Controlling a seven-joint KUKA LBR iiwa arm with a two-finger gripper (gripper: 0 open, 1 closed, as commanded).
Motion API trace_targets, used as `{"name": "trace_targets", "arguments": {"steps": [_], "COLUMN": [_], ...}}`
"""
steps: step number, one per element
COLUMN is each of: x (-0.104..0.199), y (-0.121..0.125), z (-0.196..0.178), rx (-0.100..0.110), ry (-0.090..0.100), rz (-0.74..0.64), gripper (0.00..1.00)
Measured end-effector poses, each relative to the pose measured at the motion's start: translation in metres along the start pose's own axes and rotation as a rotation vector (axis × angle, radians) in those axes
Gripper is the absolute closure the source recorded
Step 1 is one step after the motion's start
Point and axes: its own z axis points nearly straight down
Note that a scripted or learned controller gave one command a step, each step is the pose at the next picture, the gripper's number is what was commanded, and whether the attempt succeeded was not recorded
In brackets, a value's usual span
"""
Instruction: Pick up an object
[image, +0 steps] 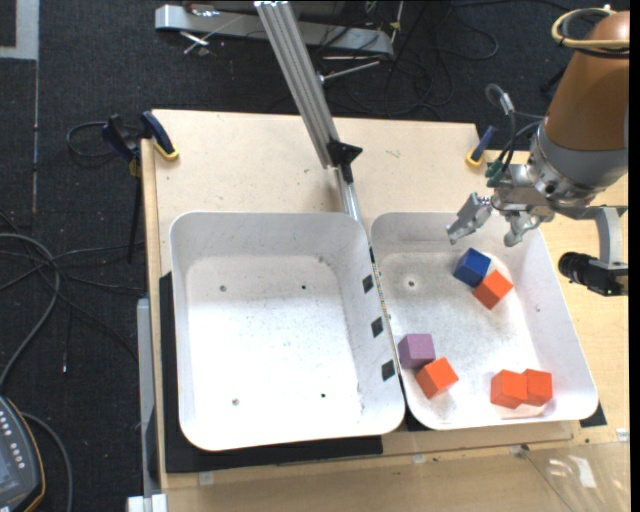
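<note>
You saw the gripper (493, 226) hanging over the far end of the right bin (565, 330), its two fingers spread apart with nothing between them, just above the blue cube (472, 266). That cube was small and matte with crisp edges, resting on the bin floor and touching an orange cube (493, 290) at its near-right side. Nearer you lay a purple cube (416, 349) touching another orange cube (437, 377), and two orange blocks (521, 388) sat together toward the near-right corner; the left bin (200, 250) stood beside it.
</note>
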Motion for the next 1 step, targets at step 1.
{"name": "trace_targets", "arguments": {"steps": [1], "x": [-0.0462], "y": [-0.0166], "z": [0.0781], "rx": [0.009], "ry": [0.0], "rz": [0.006], "gripper": [0.0]}}
